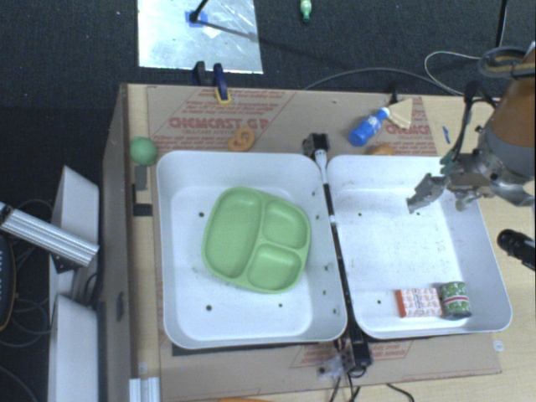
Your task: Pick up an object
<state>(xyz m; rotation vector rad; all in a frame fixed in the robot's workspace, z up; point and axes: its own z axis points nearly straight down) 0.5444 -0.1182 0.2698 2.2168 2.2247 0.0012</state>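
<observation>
So the whole setup sits on a bench [276, 111] topped with a brown board that has red lettering printed across it, and dark carpet-looking floor runs around the far side. Two shallow white bins sit side by side on it. The left bin [180, 224] has a pale green divided plate [255, 239] lying flat in it, three compartments, its long axis running on a diagonal from upper left to lower right.

The right bin [377, 241] is mostly bare white floor. Down in its near right corner there's a small red and white packet [418, 301], long axis running left to right, and touching its right end a little green patterned can [455, 300] that looks to be on its side, though it's too small to be sure.

The arm [511, 132] comes in from the right, grey wrist, hanging over the far right part of the right bin. The gripper [425, 193] points left and down, well apart from the packet and can. Can't tell how the fingers stand, and I see nothing in them.

Smaller stuff on the board behind the bins: a blue bottle [368, 128] lying tilted, an orange pretzel-ish thing [241, 140], a green ball [143, 150] at the left edge. A shiny metal sheet [198, 23] lies on the floor further back.
</observation>
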